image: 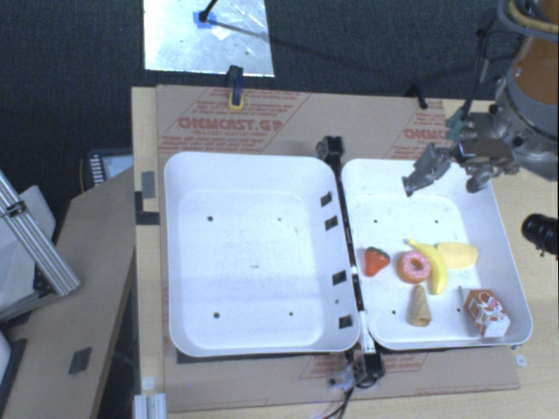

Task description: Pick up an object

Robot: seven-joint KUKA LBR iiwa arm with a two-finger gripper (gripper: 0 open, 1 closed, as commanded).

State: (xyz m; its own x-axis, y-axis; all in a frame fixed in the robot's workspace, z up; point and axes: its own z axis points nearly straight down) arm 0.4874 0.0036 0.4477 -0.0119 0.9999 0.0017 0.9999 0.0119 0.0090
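The right bin (384,190) holds several small toy foods near its front. A red strawberry (376,261) lies beside an orange-pink doughnut (414,267). A yellow banana (436,266) curves next to a yellow lemon (458,253). A tan cone (421,305) lies in front of them, and a brown and white cake slice (486,312) sits at the front right corner. My gripper (452,169) hangs over the back of the right bin, above and behind the foods. Its two fingers are spread apart with nothing between them.
The left bin (249,251) sits beside the right one, joined by a black-clipped divider (342,234). A shiny metal plate (208,24) lies beyond the cardboard bench top. A yellow clamp (236,90) stands at the bench's back edge.
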